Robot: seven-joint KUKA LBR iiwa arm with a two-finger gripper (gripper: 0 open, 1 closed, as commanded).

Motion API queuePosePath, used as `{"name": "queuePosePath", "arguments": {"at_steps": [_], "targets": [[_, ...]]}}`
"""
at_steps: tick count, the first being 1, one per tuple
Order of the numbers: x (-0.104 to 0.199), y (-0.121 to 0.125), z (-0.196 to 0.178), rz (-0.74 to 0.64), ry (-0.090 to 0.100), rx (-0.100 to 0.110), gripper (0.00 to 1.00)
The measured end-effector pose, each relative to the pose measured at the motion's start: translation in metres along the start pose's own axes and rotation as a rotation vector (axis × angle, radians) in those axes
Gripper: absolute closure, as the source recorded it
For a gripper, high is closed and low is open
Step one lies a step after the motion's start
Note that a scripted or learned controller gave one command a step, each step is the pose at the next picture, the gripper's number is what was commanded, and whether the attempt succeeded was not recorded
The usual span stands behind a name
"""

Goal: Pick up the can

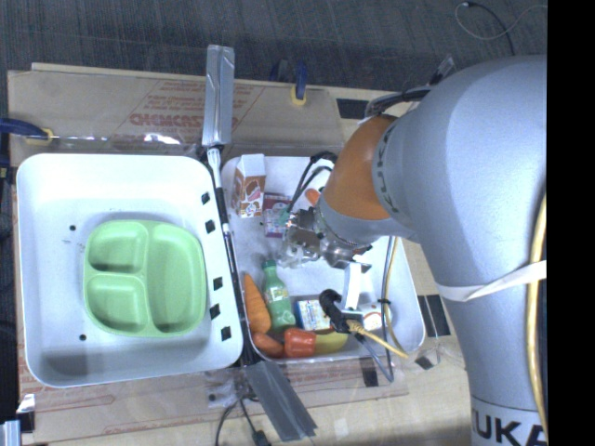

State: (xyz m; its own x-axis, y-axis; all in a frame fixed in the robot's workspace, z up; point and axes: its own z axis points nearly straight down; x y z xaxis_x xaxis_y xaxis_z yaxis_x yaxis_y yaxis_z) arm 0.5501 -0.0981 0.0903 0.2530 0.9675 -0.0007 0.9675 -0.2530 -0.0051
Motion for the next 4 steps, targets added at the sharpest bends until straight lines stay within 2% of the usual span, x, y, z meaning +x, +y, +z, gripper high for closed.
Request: {"name": "queuePosePath", "arguments": {"at_steps": [1,2,3,4], "targets": [[0.015,0.063,-0.001,0.328,0.002,-0.001,0.0],[0.061,0.061,-0.102,0.294,0.002,-0.001,0.0],[0.204,0.055,-0.101,0.424,0.0,0.0,0.0],[0.272,0.022,-0.011,0.645,0.004,-0.006,0.0]]}}
